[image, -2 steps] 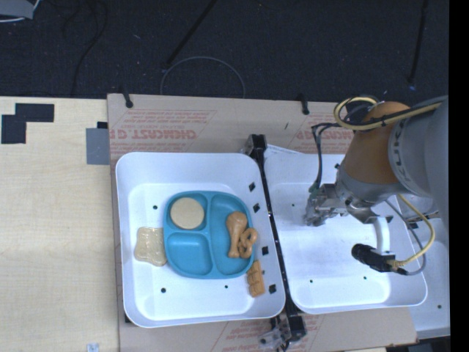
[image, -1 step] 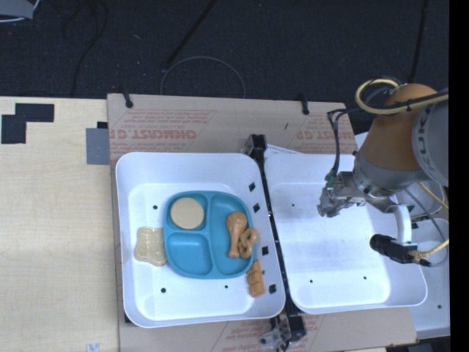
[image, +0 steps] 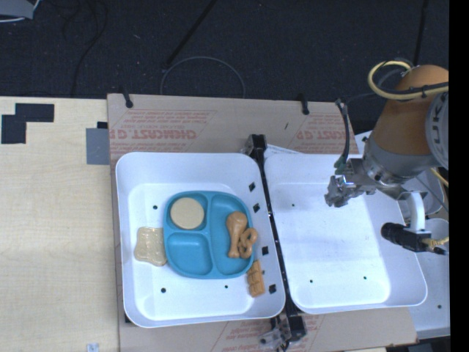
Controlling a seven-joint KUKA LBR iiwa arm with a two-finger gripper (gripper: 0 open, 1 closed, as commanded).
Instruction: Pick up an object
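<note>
Over the right bin (image: pixel 410 292): gripper (image: pixel 337 195) hangs at its 11 o'clock corner; you cannot tell its state.
Load: nothing visible under it.
Left bin (image: pixel 139 299): blue tray (image: pixel 192 255) holds a round cracker (image: pixel 187 213) at 11 o'clock and a pretzel-like piece (image: pixel 240 235) at 3 o'clock.
Loose pieces: pale biscuit (image: pixel 150 246) at the tray's 9 o'clock, small brown chunk (image: pixel 255 279) at 4 o'clock.
Judgement: your targets all lie at the gripper's 8 o'clock, well apart.

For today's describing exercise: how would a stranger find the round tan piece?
Start at the left white bin, then the blue divided plate inside it. The round tan disc lies in the plate's upper-left compartment; its neighbours are lumpy and irregular.
</note>
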